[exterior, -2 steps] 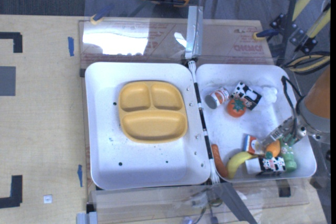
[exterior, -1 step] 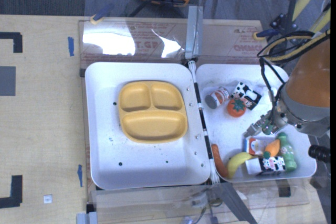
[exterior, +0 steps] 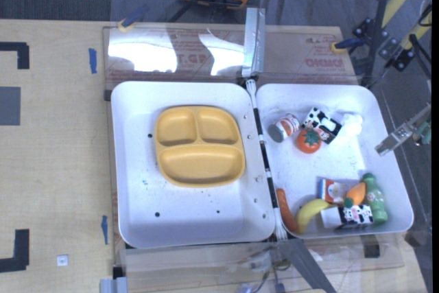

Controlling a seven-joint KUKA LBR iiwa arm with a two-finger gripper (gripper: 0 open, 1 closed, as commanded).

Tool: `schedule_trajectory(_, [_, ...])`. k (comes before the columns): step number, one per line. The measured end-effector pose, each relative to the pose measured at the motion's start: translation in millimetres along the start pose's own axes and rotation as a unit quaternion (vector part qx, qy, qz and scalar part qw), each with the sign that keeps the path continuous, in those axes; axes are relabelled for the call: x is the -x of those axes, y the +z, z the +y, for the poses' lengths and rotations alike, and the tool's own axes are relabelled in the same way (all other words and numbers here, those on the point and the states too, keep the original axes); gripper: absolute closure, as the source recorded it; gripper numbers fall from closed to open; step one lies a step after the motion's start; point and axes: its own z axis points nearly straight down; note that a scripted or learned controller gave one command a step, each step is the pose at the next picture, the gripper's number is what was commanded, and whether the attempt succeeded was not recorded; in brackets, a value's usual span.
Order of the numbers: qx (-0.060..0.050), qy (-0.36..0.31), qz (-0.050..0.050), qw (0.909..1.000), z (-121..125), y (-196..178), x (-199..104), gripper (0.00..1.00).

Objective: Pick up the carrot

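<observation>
The carrot (exterior: 355, 193) is a small orange piece in the right bin (exterior: 357, 96), near its front right corner. It lies wedged among a banana (exterior: 312, 209), a small carton (exterior: 330, 189) and a green bottle (exterior: 374, 198). My gripper (exterior: 388, 143) comes in at the view's right side, over the right bin's right rim. It hangs above and behind the carrot, well apart from it, with nothing seen in it.
The left bin (exterior: 130, 168) holds a yellow divided plate (exterior: 199, 145). Further back in the right bin lie a can (exterior: 284, 127), a tomato (exterior: 309, 141), a black-and-white carton (exterior: 322, 124) and a white object (exterior: 350, 124). A reddish sausage-like piece (exterior: 284, 208) rests along that bin's left wall.
</observation>
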Motion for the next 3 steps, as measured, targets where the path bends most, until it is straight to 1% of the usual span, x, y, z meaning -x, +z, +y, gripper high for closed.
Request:
schedule_trajectory(1, [-0.001,-0.046,0.002,0.9990,57,60,-39,1.00])
schedule_trajectory(2, [0.001,0.010,-0.001,0.9999,54,41,-37,1.00])
schedule_trajectory(3, [0.001,0.010,-0.001,1.0000,54,41,-38,0.00])
